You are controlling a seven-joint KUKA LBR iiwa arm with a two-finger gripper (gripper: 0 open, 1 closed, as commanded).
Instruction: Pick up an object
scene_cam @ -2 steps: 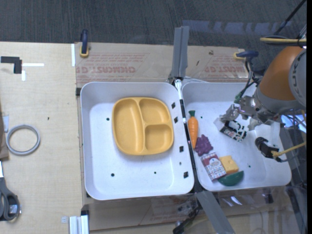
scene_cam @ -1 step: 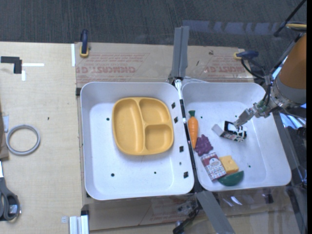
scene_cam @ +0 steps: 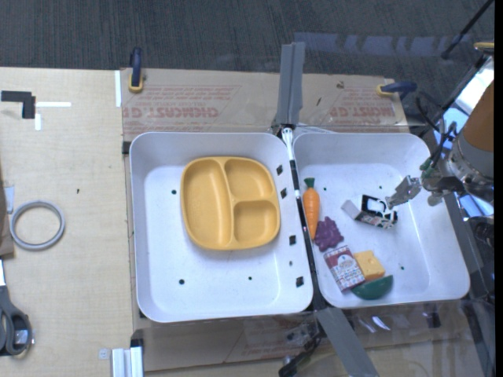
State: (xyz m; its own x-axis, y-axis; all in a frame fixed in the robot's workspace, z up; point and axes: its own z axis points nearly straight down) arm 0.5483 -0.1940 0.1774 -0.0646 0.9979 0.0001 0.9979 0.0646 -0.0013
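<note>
The gripper (scene_cam: 405, 188) is hovering just beside a small black-and-white object (scene_cam: 376, 210) in the right bin (scene_cam: 440, 281); I cannot tell how it is set. The object is probably light and rigid, best pinched across its narrow sides.

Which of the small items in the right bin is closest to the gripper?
The black-and-white item, just left of the gripper; the carrot, grapes and red packet lie farther off.
</note>
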